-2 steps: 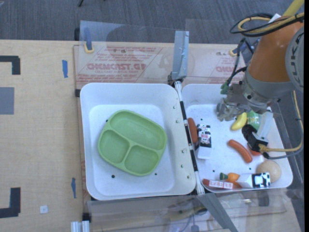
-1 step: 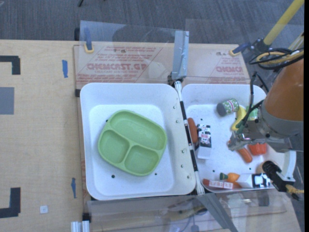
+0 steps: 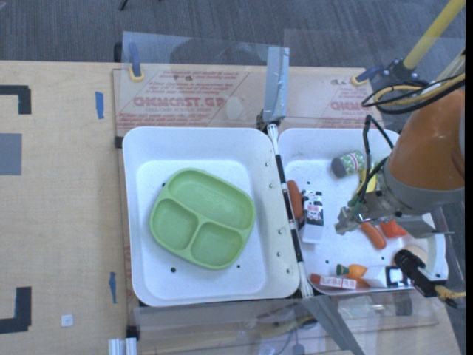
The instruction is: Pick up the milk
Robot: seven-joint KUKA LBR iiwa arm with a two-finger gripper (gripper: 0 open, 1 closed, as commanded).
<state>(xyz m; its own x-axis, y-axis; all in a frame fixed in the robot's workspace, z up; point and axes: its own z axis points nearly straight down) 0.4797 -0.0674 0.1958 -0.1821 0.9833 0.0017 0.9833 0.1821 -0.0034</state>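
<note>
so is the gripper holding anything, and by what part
Nothing held. The gripper hangs over the right bin, and the milk lies apart to its left against the bin's left wall.

green plate (image 3: 202,217), white bins (image 3: 140,198), blk/white cow-print milk (image 3: 313,211), orange carrot (image 3: 374,235)

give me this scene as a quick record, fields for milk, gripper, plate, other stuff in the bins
milk: small black-and-white carton lying in the right bin, near its left wall
gripper: gripper low over the right bin, right of the milk, not touching it
plate: green divided plate in the left bin
beside milk: sausage on its left
other items: grey-green can toward the back, carrot near the front
</note>
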